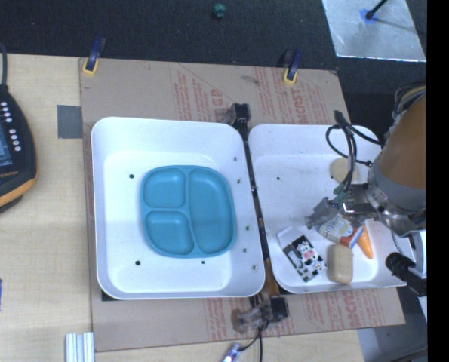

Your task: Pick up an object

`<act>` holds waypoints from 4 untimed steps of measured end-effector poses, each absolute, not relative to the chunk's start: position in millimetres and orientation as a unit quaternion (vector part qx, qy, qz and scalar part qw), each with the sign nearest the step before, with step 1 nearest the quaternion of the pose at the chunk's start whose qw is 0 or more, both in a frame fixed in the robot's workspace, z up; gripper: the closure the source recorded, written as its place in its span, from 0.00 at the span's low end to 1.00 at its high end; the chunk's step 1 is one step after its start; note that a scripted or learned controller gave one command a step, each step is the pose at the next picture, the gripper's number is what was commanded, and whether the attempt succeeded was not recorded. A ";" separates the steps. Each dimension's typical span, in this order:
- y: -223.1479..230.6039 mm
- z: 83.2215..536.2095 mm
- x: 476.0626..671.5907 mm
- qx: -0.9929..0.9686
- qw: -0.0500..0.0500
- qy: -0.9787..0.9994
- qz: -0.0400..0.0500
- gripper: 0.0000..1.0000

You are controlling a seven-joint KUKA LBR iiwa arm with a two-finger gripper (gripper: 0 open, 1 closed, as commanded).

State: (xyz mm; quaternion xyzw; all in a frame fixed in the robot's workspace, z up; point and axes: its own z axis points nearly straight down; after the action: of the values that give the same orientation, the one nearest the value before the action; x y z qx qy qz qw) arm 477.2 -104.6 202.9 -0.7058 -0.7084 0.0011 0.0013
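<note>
You can see the jaws low in the right bin, but I cannot tell their state; the tan block, orange carrot-like piece and black-and-white card lie unlifted, so the pick remains.

camera: fixed above bench | looks down, slanted | frames both bins

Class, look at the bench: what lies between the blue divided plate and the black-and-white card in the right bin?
In the camera view, between the blue divided plate and the black-and-white card lie bare white bin floor and the two bins' adjoining rims.
</note>
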 end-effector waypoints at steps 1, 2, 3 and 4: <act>-156.2 172.5 503.3 -0.706 0.000 -0.709 0.002 0.00; -207.4 99.8 522.4 -0.705 0.000 -0.709 0.001 0.00; -211.5 92.1 611.7 -0.706 0.001 -0.708 0.000 0.00; -212.6 169.8 575.0 -0.707 0.000 -0.708 0.000 0.00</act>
State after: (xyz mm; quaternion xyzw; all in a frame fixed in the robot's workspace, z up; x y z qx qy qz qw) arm 575.0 -212.6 169.8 -0.7066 -0.7076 0.0004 0.0000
